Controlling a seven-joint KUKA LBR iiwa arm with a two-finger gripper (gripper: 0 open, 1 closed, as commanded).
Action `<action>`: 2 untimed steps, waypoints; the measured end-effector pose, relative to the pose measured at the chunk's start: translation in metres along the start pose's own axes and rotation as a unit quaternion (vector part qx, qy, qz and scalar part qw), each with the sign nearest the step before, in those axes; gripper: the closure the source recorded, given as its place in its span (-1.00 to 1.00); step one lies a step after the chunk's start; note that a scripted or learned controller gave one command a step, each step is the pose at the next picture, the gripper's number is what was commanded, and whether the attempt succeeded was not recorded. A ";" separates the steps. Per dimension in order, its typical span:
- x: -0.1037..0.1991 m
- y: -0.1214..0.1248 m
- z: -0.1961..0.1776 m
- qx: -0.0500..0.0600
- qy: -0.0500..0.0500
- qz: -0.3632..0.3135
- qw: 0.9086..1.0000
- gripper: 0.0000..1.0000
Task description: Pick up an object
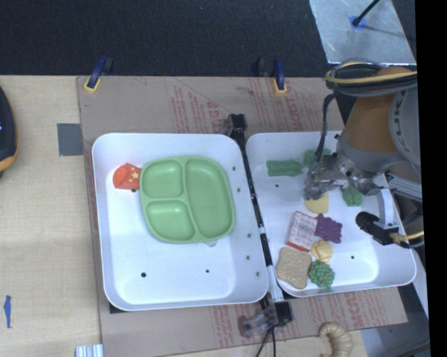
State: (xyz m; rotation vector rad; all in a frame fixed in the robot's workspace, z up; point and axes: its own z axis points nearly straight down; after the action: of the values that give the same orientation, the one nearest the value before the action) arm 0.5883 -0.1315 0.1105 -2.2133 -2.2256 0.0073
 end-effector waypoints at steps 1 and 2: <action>0.000 0.000 0.000 0.000 0.000 0.000 1.000 -1.00; -0.003 -0.049 0.020 0.000 0.001 0.001 1.000 -1.00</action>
State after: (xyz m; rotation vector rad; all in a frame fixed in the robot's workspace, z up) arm 0.5392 -0.1348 0.0911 -2.2140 -2.2231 0.0067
